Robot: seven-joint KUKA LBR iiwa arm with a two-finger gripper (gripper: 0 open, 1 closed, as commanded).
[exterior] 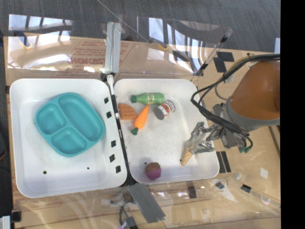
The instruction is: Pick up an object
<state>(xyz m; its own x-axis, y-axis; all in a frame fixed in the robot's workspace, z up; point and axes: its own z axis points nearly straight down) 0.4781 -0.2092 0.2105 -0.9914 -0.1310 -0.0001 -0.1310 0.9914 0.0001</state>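
The right bin (143,85) holds a green bottle (147,98), an orange carrot (141,119), a small can (165,109), a brown cracker-like piece (126,111) and a purple cupcake-like toy (153,170). A tan cone-shaped piece (186,158) lies near the bin's right front corner. My gripper (194,146) is low over that corner, its tip right at the upper end of the tan piece. Whether the piece is held is unclear from this angle.
The left bin (24,175) holds a teal divided plate (70,123). A divider with black clips (114,128) separates the bins. Black cables (209,87) loop from the arm over the right bin's rim. The orange-banded arm (257,92) hangs over the bench's right side.
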